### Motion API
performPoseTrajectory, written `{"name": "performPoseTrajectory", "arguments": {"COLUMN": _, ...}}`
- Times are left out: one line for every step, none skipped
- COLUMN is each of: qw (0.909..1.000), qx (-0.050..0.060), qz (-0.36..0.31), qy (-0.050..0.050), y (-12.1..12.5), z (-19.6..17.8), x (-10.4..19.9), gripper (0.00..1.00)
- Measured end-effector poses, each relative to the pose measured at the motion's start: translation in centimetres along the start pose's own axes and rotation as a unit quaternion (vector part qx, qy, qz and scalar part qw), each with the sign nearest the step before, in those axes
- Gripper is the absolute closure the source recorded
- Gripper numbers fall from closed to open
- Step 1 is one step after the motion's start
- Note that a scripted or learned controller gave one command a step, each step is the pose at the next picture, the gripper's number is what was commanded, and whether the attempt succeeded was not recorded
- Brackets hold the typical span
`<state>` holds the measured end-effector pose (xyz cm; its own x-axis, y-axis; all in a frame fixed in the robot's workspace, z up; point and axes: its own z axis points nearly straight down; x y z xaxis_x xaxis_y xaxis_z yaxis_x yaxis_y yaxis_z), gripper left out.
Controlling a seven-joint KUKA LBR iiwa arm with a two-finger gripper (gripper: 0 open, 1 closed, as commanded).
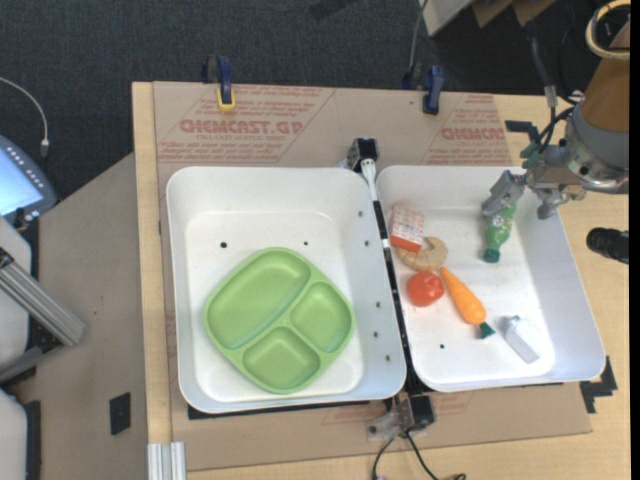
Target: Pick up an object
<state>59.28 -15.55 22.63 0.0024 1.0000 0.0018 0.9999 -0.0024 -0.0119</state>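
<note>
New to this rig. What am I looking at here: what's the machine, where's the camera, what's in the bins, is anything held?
One fixed camera looks down at a slant on a bench. A grey robot arm reaches in from the right; its gripper hangs over the back of the right bin, right at a green bottle. Whether it actually holds the bottle can't be told from this angle.

The left bin holds a green divided plate. The right bin also holds a red and white packet, a tan bread-like piece, a red tomato, an orange carrot and a small grey item. The bins sit on a brown board clamped to the bench.
</note>
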Motion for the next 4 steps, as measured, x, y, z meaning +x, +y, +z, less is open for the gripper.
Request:
{"name": "performPoseTrajectory", "arguments": {"qw": 1.0, "qx": -0.006, "qz": -0.001, "qy": -0.001, "y": 0.3, "z": -0.7, "x": 0.0, "gripper": 0.0}}
{"name": "performPoseTrajectory", "arguments": {"qw": 1.0, "qx": -0.003, "qz": -0.001, "qy": 0.0, "y": 0.1, "z": 3.6, "x": 0.0, "gripper": 0.0}}
{"name": "performPoseTrajectory", "arguments": {"qw": 1.0, "qx": -0.003, "qz": -0.001, "qy": 0.0, "y": 0.1, "z": 8.5, "x": -0.9, "gripper": 0.0}}
{"name": "performPoseTrajectory", "arguments": {"qw": 1.0, "qx": -0.002, "qz": -0.001, "qy": 0.0, "y": 0.1, "z": 13.8, "x": -0.8, "gripper": 0.0}}
